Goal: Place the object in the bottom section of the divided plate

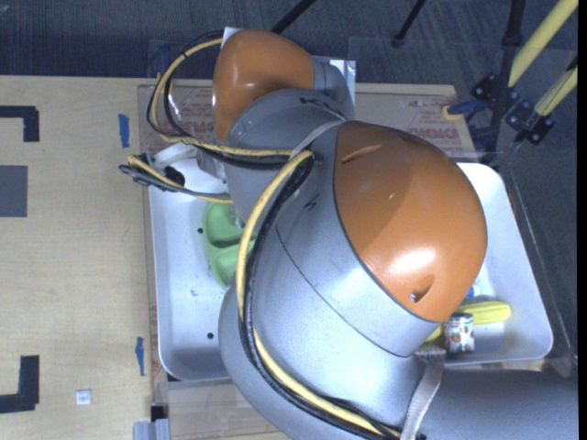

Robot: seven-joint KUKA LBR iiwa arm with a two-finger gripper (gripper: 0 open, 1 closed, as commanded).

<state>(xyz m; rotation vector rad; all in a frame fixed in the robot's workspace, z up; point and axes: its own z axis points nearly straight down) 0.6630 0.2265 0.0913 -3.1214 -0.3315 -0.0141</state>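
My arm [367,246] reaches across both bins and hides most of them. The wrist bends down into the left bin [179,282], and the gripper itself is covered by the arm. A light green divided plate [220,236] peeks out beside the arm in the left bin; just its left edge shows, so its sections are hidden. In the right bin [518,246] a yellow object [486,314] and a small can-like object [460,333] lie near the front right corner.
The bare white floor of the left bin shows along its left and front sides. Wooden bench top [64,246] extends to the left with black markers. Tripod legs and a yellow pole [546,26] stand behind the bins.
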